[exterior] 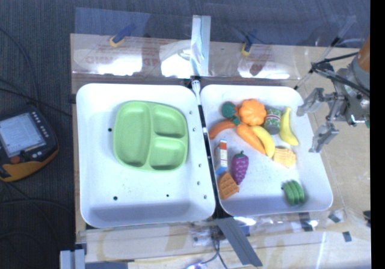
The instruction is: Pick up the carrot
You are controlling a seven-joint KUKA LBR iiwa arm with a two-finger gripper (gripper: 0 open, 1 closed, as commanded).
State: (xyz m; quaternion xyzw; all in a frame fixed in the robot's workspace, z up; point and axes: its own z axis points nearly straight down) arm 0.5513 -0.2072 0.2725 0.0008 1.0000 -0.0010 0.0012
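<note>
— Carrot?
— I see the carrot (pixel 248 137), orange and tapered, in the right bin (pixel 313 168) among toy food, touching a banana (pixel 264 139).
— Left bin (pixel 90 159)?
— A green plate (pixel 150 135).
— Gripper (pixel 319 120)?
— Spread, empty, over the right rim.

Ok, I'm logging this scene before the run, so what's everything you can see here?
white bins: two, side by side on the bench
plate: one, green, divided, left bin
carrot: one, orange, right bin, among the toys
pumpkin: one, orange, right bin, far end
bananas: two, yellow, right bin
grapes: one bunch, purple, right bin
green vegetable: one, right bin, near corner
pendant: one, floor at left
claw: open, above right bin's right rim
</note>
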